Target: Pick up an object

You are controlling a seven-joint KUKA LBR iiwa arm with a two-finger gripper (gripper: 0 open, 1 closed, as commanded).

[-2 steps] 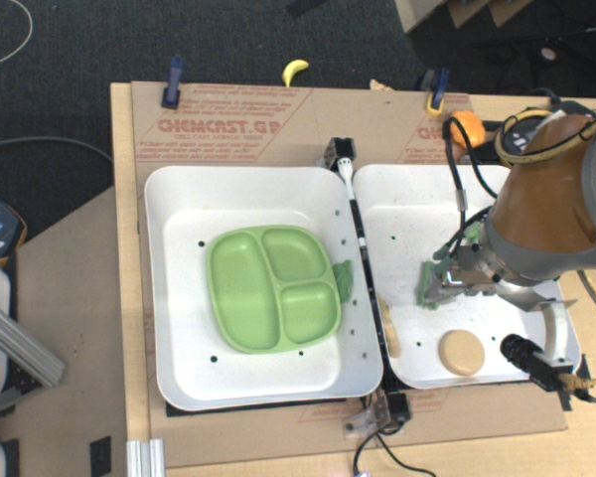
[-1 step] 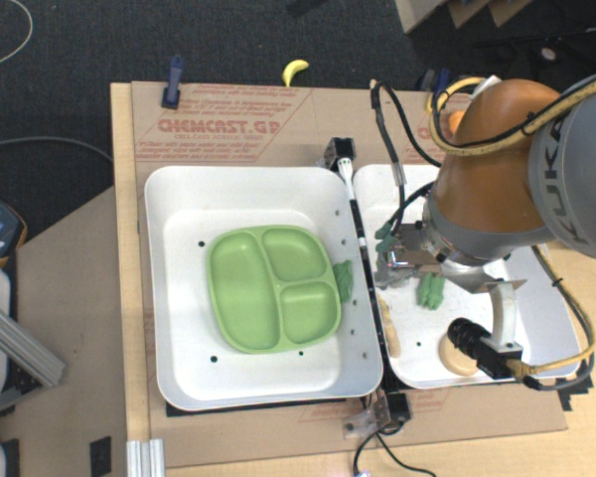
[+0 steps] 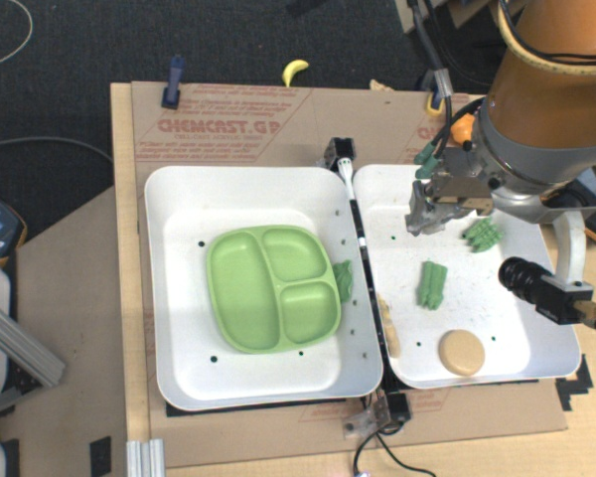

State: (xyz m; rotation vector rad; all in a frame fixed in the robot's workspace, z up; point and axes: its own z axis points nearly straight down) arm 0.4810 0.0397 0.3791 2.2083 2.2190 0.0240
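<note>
Gripper [image 3: 424, 219] over rear-left part of view-right bin [image 3: 392, 258]; can't tell whether spread or pressed together from this angle. Green block [image 3: 432, 284] flat on bin floor just toward camera from gripper, apart from it. Small green knobbly piece [image 3: 484, 235] just beside gripper on view-right side; can't tell if touching. Tan disc [image 3: 462, 352] near front edge of same bin, well apart from gripper. In view-left bin [image 3: 174, 266]: green divided plate [image 3: 273, 288] flat approx mid-bin, w/ small green bit [image 3: 343, 278] at plate's right rim, btwn plate and bin wall.
</note>
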